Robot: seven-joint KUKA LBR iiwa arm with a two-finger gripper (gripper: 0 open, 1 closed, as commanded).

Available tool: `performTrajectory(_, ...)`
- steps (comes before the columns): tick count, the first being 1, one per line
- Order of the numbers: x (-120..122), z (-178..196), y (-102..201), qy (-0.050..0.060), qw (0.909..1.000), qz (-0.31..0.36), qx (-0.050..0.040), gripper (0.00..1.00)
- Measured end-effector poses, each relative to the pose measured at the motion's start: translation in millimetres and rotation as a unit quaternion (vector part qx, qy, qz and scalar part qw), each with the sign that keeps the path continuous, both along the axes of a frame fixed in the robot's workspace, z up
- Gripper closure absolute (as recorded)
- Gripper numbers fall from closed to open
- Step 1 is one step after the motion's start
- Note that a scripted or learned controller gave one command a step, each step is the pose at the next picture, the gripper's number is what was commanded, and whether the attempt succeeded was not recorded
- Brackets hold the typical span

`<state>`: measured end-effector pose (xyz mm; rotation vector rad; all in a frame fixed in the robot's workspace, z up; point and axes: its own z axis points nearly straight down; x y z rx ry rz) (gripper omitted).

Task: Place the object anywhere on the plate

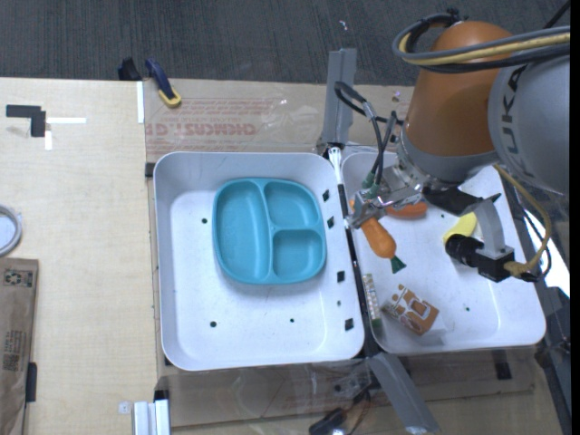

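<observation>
A blue plate (269, 230) with three compartments lies in the left white bin (181, 324). In the right white bin (507, 320), an orange toy carrot (379, 236) with a green tip lies tilted near the bin's left wall. My gripper (370, 205) hangs from the orange wrist band right over the carrot's upper end, close to the divider between the bins. A second orange piece (410, 211) shows just to the gripper's right. The arm hides much of the right bin's back part.
A yellow object (459, 226) lies right of the carrot beside a black part of the arm (480, 256). A brown and white toy (412, 309) sits near the right bin's front. A yellow-and-blue clamp (161, 83) lies on the bench at the back left.
</observation>
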<state>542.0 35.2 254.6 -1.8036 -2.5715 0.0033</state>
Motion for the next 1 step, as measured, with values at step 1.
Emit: performTrajectory(1, 7.2, -35.9, 29.6, 0.001, 0.9964, 0.084, 0.0, 1.0)
